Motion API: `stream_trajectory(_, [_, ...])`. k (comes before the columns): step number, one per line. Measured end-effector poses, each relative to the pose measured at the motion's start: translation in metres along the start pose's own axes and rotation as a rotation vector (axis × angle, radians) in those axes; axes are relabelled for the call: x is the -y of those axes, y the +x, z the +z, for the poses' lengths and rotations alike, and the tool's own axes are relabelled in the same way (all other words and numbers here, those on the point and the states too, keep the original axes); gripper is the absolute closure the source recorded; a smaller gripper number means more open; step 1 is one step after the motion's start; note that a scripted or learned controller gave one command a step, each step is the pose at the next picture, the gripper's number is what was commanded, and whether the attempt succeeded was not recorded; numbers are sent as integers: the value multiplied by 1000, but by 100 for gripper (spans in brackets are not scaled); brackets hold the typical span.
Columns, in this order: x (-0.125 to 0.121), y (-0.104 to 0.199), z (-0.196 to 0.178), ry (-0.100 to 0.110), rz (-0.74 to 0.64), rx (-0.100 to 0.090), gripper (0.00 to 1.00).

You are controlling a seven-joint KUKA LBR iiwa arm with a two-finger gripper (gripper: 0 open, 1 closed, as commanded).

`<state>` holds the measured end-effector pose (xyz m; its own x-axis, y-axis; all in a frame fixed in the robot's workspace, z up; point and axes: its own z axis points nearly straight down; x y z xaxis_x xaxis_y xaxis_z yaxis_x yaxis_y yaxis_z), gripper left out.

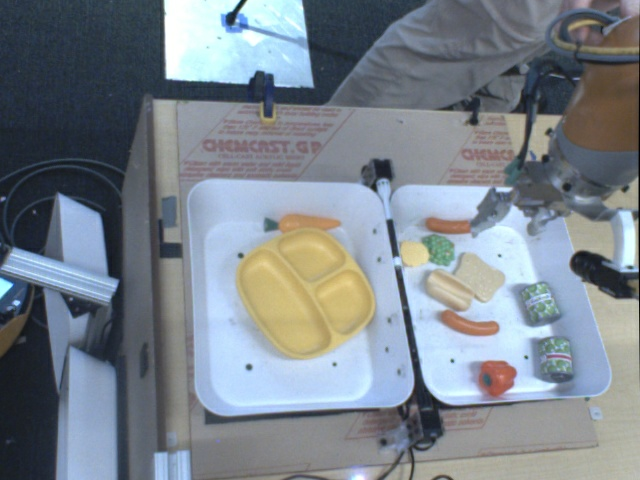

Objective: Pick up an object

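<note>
- My gripper (pixel 512 211) hangs with fingers spread wide and holding nothing, over the far edge of the right bin (pixel 585 313).
- Nearest candidate: a sausage (pixel 447 226) just left of my fingertips.
- No pick made; descent, closing and lifting all remain.

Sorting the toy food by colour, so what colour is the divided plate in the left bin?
Yellow; the divided plate shows best in the camera view.

Arm (pixel 605 88) cut off by right and top edges; carrot (pixel 303 223) partly hidden behind yellow divided plate (pixel 305 295); labels on two cans (pixel 540 304) too small to read.
</note>
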<state>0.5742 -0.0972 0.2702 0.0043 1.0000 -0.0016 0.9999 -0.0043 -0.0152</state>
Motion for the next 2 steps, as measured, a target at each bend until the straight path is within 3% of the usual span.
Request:
stream_trajectory(1, [-60, 34, 77, -14, -9, -2, 0])
stream_trajectory(2, [-82, 20, 84, -17, -6, -1, 0])
